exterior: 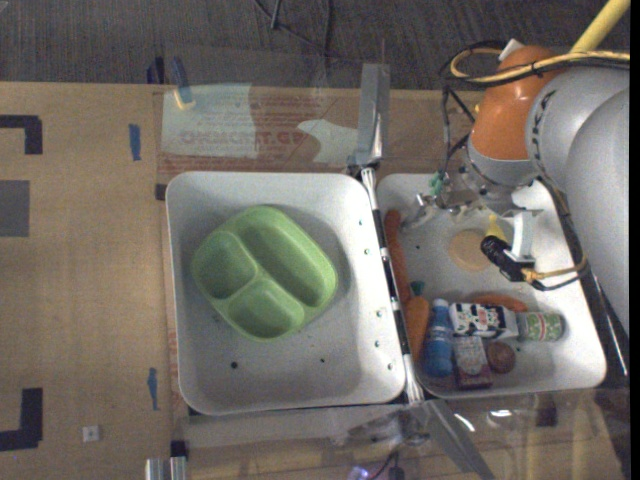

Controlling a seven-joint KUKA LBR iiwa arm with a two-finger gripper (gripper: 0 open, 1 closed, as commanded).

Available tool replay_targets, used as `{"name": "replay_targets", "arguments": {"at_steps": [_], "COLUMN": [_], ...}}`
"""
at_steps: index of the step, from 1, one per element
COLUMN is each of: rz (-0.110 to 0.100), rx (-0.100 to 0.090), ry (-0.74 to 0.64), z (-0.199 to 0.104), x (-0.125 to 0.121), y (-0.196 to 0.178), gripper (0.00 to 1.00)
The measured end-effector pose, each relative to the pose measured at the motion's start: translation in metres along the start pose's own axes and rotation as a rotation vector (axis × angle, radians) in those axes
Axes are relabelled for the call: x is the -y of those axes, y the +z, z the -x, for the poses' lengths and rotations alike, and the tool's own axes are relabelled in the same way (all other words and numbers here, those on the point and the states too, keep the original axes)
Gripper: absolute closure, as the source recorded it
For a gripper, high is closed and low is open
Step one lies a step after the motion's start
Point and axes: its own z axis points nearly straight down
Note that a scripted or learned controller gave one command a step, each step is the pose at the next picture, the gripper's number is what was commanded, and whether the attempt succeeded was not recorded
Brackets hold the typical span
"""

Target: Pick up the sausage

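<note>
The grey arm is reaching in, its orange band sitting just above the downward-pointing gripper.

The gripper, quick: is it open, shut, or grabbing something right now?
Gripper: low over the right bin, near its back left corner; whether it is open or shut cannot be told, and nothing is seen held in it.
</note>
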Motion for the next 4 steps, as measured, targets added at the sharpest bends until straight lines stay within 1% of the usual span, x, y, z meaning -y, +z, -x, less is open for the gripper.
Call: {"name": "replay_targets", "arguments": {"at_steps": [1, 2, 3, 4], "rz": [0.006, 0.005, 0.004, 0.005], "rx": [0.0, -0.001, -0.001, 0.0], "ry": [-0.002, -0.592, -0.173, 0.171], "z": [-0.001, -0.002, 0.012, 0.015], "x": [-0.002, -0.001, 0.055, 0.018], "y": [-0.012, -0.001, -0.001, 0.0], "gripper": [1.0, 1.0, 1.0, 1.0]}}
